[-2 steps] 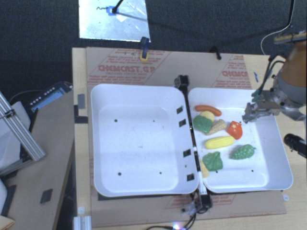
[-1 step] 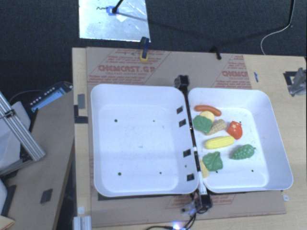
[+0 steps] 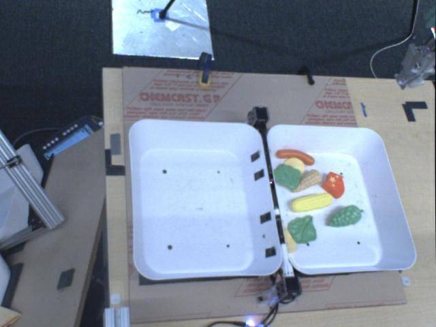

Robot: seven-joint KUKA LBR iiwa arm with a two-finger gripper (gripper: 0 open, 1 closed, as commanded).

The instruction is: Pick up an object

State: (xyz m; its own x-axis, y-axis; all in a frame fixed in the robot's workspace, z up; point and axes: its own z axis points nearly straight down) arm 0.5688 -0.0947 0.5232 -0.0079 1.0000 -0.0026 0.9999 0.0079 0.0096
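You have the bench (image 3: 327, 94) with two white bins side by side: the left bin (image 3: 197, 203) and the right bin (image 3: 390, 203). The gripper (image 3: 417, 63) hangs at the upper right, well apart from both bins; you cannot tell whether it is spread or closed. In the right bin lie toy foods close together: corn (image 3: 311, 201), sausage (image 3: 294, 157), two leafy greens (image 3: 302, 229), a red piece (image 3: 333, 184).
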